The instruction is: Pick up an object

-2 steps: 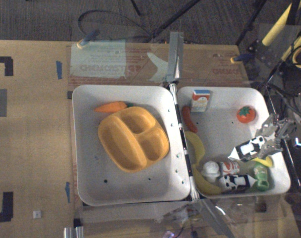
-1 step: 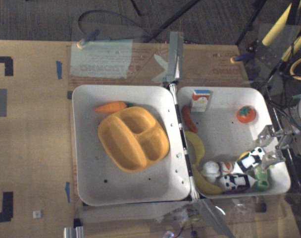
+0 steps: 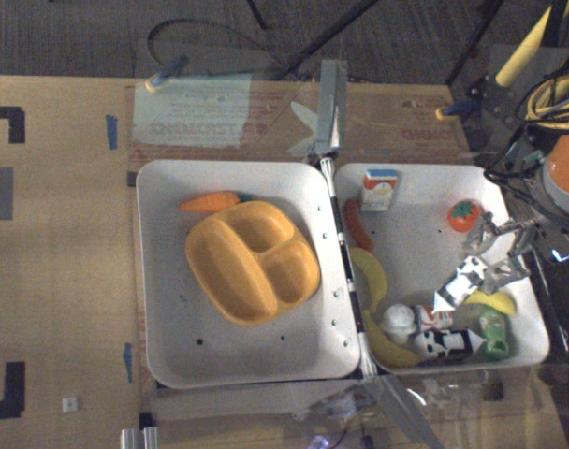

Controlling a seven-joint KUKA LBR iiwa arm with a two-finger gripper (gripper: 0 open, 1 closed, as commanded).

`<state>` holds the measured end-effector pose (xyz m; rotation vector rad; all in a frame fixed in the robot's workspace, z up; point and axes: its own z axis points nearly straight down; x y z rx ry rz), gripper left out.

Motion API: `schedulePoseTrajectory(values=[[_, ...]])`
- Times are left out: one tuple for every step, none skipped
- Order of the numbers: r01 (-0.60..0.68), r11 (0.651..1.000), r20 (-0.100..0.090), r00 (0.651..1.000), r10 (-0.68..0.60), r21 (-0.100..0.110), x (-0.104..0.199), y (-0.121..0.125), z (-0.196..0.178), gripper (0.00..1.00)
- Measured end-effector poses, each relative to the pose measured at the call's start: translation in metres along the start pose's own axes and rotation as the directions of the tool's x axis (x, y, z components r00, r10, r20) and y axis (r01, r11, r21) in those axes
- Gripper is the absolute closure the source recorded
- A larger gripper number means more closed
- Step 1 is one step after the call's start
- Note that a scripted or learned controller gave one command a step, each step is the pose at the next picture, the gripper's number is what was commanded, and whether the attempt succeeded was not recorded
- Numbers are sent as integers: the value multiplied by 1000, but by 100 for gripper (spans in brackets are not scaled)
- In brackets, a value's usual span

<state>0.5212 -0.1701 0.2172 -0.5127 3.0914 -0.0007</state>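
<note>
While fingers (image 3: pixel 498 251) spread apart near right bin (image 3: pixel 411 251) rim, cow-print carton (image 3: pixel 459 285) seemingly just beneath, ungripped.

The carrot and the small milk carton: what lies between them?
In the camera view, between the carrot and the milk carton lie bare white bin floor and the bins' meeting walls.

Robot lab, test bench. Two white bins (image 3: pixel 163 279) sit side by side on cardboard-covered bench (image 3: pixel 60 251). Left of bins: black corner marks (image 3: pixel 8 124) and blue tape bits (image 3: pixel 111 131) on bench. Behind bins: grey carpet floor (image 3: pixel 97 7), black stand legs (image 3: pixel 359 7), loose cable (image 3: pixel 186 31). Right of bins: bundle of wires (image 3: pixel 537 110).
</note>
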Motion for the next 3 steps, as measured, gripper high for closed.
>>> schedulePoseTrajectory(values=[[353,936,0,936,-353,0,33,-19,-11,100],[522,853,1,853,-522,-2,-48,59,-18,100],[745,667,-1,667,-745,-7,-28,71,-7,100]])
